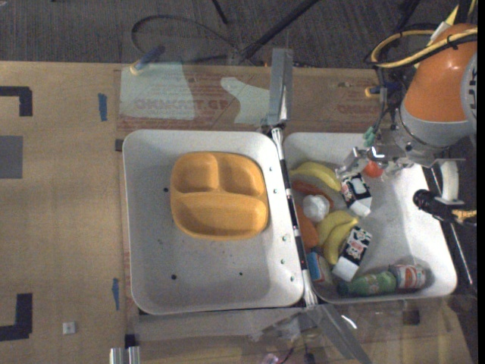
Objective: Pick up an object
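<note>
My claw point(369, 158) hangs over the back of the right bin point(432, 237), its grip state impossible to tell from above, poised beside the small milk carton point(356, 190) and bananas point(318, 174) because graspable clutter lies there, not on the orange tray point(219, 195).

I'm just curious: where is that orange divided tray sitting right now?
The orange tray lies alone in the left white bin, toward its far half, across the divider from the bananas.

left bin point(144, 279): tray point(220, 196) | right bin point(424, 233): bananas point(318, 174), bottles point(352, 252)
</note>
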You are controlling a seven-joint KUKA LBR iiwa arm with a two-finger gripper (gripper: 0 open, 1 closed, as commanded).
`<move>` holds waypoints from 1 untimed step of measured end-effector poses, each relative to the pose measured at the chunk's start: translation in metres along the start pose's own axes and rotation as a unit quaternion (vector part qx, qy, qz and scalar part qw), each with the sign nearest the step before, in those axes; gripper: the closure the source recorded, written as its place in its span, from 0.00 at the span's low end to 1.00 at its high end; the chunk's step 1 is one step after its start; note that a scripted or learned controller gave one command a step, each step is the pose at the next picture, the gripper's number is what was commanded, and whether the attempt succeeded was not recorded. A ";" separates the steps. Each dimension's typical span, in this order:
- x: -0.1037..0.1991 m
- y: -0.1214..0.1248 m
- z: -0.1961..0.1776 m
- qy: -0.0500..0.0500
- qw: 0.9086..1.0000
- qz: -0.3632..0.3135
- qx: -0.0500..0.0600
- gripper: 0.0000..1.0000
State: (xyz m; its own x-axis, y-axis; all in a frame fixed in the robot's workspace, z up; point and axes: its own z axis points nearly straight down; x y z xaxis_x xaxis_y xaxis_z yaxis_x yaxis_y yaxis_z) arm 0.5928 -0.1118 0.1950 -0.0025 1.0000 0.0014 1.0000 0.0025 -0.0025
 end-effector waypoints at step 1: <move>-0.028 0.015 0.104 -0.001 0.999 -0.050 -0.003 0.00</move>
State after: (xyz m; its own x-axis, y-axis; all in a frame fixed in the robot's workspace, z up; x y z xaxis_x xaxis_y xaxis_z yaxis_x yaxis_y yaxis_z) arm 0.6076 -0.1396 0.0908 -0.1022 0.9948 -0.0008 0.9948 0.1022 0.0028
